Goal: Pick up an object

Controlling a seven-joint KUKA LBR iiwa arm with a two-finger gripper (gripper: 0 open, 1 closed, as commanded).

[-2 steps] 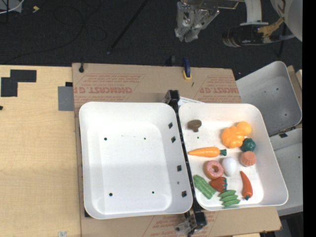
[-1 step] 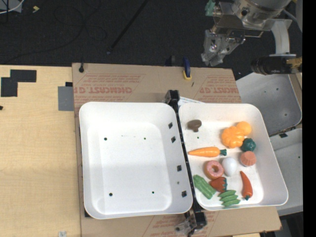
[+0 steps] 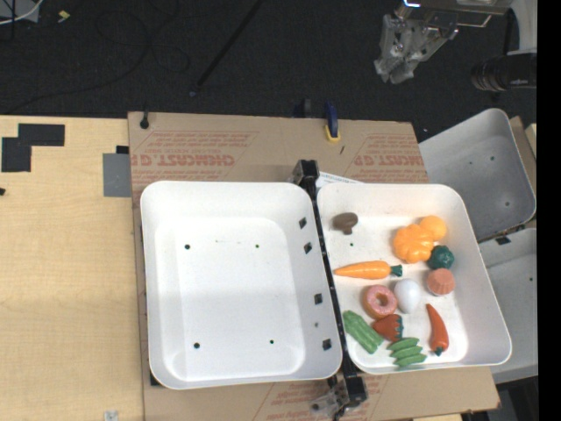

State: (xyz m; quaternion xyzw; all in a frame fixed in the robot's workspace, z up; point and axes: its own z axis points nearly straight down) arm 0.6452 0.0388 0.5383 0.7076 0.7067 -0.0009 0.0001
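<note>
Camera view, items by size: left white bin (image 3: pixel 166 235), centre frame; right white bin (image 3: pixel 473 261) touching it, holding every toy food; gripper (image 3: pixel 401 55), upper right over dark floor, well apart from both bins, finger state cannot be told; orange pepper (image 3: pixel 418 239); carrot (image 3: pixel 363 270); red chili (image 3: pixel 437 328); pink donut (image 3: pixel 379 301); green pea pod (image 3: pixel 360 331); white egg (image 3: pixel 408 296); brown mushroom (image 3: pixel 345 222).
</note>
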